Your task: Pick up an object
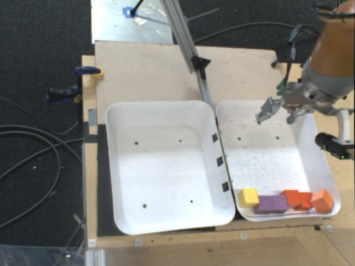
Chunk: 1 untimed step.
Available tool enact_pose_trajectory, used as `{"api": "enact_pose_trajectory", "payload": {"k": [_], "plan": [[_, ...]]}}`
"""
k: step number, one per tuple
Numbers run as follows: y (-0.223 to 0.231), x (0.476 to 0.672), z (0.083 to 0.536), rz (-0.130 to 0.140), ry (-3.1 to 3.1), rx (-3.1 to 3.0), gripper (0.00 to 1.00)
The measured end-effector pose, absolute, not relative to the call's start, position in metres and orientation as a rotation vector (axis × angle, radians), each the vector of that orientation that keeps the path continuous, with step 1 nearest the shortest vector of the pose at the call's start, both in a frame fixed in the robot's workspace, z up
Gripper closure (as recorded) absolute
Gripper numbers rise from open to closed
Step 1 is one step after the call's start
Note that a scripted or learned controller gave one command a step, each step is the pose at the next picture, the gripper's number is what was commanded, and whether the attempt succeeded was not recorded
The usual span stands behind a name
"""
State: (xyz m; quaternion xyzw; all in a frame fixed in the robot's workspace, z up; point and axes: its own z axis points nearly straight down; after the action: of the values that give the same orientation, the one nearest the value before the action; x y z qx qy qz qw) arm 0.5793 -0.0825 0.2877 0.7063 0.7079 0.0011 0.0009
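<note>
arm: i see the grey arm with its orange band reaching in from the right, above the far part of the right bin.
gripper: the gripper is grey metal; one finger juts left over the bin's far edge, another shorter one is beside it. the two look spread apart with nothing between them.
right bin: a shallow white tray with rounded corners, its floor speckled with fine dark dots.
blocks: a row lies against the near wall of the right bin, well apart from the gripper. from left to right i see a yellow cube, a purple block, a red-orange block and an orange cube, all matte with squared edges, each touching or just beside the next.
left bin: a wider white tray, smooth, with a few small dark holes in the floor.
bench: pale fibreboard, flat and matte, with a blue clamp at its far left edge.
floor: dark carpet with loose black cables at left.
</note>
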Motion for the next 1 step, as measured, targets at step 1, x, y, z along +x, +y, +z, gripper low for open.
{"api": "enact_pose_trajectory", "payload": {"k": [1], "plan": [[-0.0644, 0.5185, 0.1861, -0.007, 2.228, 2.225, 0.0]]}}
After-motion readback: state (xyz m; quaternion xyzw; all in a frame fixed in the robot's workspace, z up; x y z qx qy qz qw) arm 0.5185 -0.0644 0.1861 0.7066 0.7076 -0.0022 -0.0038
